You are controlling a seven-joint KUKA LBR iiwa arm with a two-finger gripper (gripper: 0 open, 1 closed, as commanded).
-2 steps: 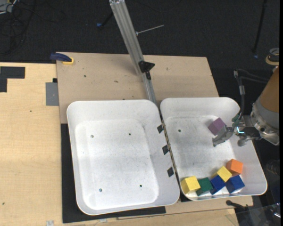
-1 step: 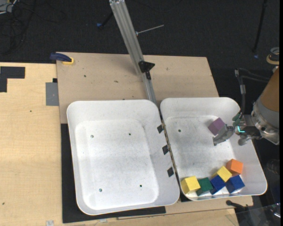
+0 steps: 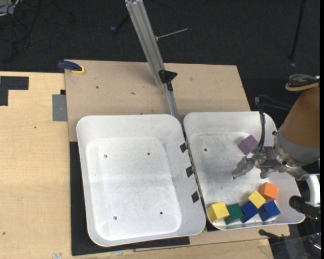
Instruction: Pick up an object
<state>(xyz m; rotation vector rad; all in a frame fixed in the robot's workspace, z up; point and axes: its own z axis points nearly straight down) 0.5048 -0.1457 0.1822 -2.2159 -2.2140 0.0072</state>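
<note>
the tool (image 3: 252, 168) hangs low over the right bin (image 3: 216, 144), and i cannot tell how it is set. a purple block (image 3: 249, 143) lies just beside it, a little farther back. more blocks sit together in the near corner: yellow (image 3: 218, 210), green (image 3: 234, 213), blue (image 3: 249, 211), another yellow (image 3: 256, 199), orange (image 3: 269, 190) and another blue (image 3: 269, 210).
</note>
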